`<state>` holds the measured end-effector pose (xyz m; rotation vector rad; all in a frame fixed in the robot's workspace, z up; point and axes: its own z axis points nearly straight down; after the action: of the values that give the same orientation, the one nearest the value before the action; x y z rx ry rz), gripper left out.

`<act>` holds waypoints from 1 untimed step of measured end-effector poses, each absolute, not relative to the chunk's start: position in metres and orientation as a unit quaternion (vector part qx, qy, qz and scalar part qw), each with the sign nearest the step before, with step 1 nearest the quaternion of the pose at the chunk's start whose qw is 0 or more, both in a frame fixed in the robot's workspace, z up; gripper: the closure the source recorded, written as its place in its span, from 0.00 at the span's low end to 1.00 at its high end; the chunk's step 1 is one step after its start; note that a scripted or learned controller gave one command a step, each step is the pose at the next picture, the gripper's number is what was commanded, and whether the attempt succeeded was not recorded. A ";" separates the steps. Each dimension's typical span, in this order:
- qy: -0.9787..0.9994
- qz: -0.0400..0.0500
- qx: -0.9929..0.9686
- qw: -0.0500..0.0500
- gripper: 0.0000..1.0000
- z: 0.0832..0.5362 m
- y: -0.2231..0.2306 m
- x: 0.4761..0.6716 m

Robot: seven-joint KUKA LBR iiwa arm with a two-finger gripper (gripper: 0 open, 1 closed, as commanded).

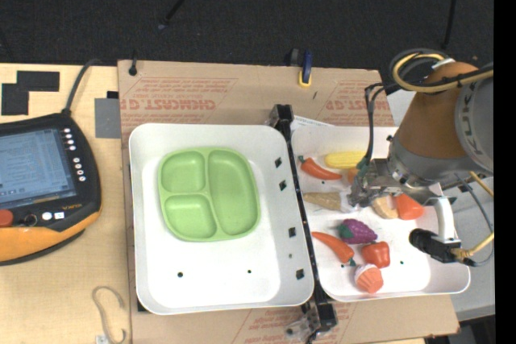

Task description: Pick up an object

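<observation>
With our end effector point(360, 188) low in the right white bin point(451, 279), its grip state impossible to tell, we should settle squarely over one piece, perhaps the purple plastic toy vegetable point(357, 232) just nearer, before closing and lifting.

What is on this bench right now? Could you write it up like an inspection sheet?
Surface: two white bins side by side on cardboard.
Job's things: toy foods in the right bin: corn, purple piece, red pepper, two orange chillies.
Clutter: green divided plate in the left bin.
Grippers: gripper low over the right bin; nothing seen held.
Cables: black cables by the arm.
Surroundings: control tablet at left, dark floor behind.
</observation>
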<state>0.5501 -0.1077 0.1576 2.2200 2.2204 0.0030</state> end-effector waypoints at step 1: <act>0.707 0.001 0.707 0.001 1.00 0.221 -0.109 0.554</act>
<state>0.5535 -0.1087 0.2209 2.2194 2.2193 0.0039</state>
